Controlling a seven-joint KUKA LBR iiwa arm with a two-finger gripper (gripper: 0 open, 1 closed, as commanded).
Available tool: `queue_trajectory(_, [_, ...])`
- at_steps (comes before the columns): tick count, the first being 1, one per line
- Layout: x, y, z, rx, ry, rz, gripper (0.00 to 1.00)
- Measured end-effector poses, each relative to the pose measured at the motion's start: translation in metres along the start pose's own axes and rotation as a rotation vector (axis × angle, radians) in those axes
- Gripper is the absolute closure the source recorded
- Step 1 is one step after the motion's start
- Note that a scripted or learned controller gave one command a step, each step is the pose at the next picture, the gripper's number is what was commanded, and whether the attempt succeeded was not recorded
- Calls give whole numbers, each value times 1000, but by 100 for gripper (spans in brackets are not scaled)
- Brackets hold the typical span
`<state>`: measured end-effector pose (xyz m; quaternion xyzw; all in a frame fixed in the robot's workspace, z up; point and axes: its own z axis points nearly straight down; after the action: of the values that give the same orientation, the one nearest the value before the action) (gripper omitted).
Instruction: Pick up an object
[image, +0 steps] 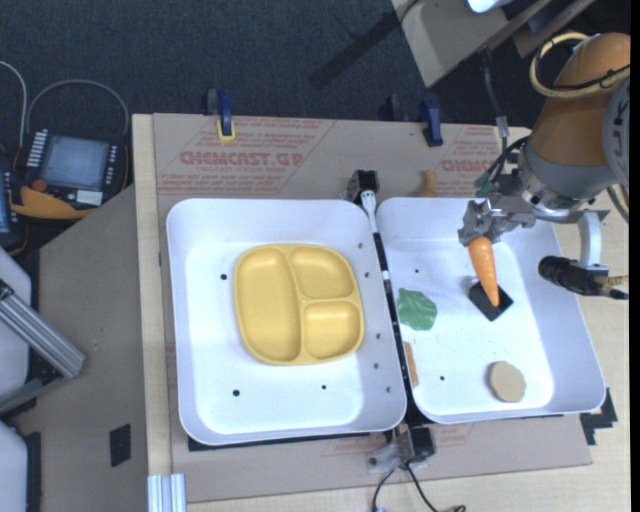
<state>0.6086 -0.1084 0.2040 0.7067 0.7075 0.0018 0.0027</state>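
An orange carrot (485, 268) hangs point-down over the back of the right bin (560, 395). Its upper end sits between the fingers of my gripper (481, 232), which is shut on it. The carrot's lower tip is just above a small black block (493, 301) lying on the bin floor. A green leafy piece (417, 308) lies at the bin's left side, and a tan round piece (507, 381) rests near its front.
The left bin (200, 400) holds a yellow divided plate (298, 302). A thin orange strip (410, 362) lies by the wall between the bins. The arm's grey and orange wrist (580, 110) stands over the right bin's back right corner.
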Motion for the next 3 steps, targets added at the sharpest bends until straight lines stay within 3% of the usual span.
queue_trajectory(1, [-5,-5,-60,-2,-1,1,100])
queue_trajectory(3, [96,-14,-26,10,3,-4,100])
